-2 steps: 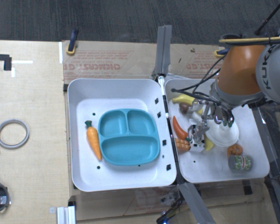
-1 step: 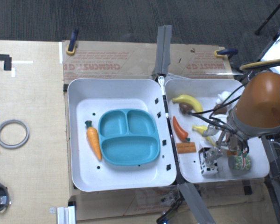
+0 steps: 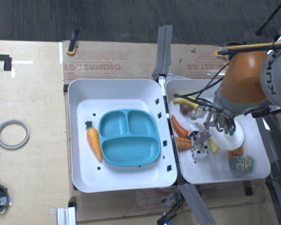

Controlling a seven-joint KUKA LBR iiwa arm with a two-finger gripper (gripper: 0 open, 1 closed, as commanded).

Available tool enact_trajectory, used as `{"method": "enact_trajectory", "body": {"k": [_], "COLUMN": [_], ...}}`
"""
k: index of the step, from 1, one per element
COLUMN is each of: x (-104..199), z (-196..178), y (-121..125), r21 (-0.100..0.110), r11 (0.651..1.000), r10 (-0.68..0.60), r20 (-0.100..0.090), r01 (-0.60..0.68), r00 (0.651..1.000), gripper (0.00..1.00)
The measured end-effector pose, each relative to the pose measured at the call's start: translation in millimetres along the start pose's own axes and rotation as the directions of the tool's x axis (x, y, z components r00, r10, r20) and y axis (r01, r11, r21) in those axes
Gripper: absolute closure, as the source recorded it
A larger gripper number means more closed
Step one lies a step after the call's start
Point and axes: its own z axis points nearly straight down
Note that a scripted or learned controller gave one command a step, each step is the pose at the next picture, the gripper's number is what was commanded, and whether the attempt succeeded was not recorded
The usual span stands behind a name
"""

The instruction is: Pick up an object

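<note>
1. A pale wooden surface (image 3: 28, 182) carries two white bins side by side.
2. In the right bin (image 3: 253, 172), small toy foods lie clustered under the hand (image 3: 200, 144): a red sausage (image 3: 178, 125), a yellow banana (image 3: 183, 101), a green-patterned cup (image 3: 240, 163).
3. Whether the hand grips anything cannot be told.
4. Left of that bin, the left bin (image 3: 79, 172) holds a blue divided plate (image 3: 129, 137) and a carrot (image 3: 94, 141).

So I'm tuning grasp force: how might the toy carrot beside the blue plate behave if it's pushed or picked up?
The carrot looks like smooth moulded plastic, so probably stiff, light and a little slippery. Its round, tapered body may roll or pivot in an arc when nudged. It lies against the blue plate, which could block one side.
</note>
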Motion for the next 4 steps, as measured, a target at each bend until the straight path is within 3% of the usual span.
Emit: {"method": "enact_trajectory", "body": {"k": [1,2,3,4], "x": [18.8,-38.5,-13.4,45.5], "z": [-0.8,1.1,-0.5,-0.9], "y": [-18.0,-10.9,-0.6,-21.2], "r21": [-0.01,-0.003,-0.006,-0.012], "r11": [0.993,0.956,0.916,0.872], "r10": [0.117,0.294,0.402,0.489], "r20": [0.014,-0.003,0.013,0.011], "r01": [-0.117,-0.294,-0.402,-0.489], "r00": [0.993,0.956,0.916,0.872], "gripper": [0.0,0.0,0.0,0.0]}}
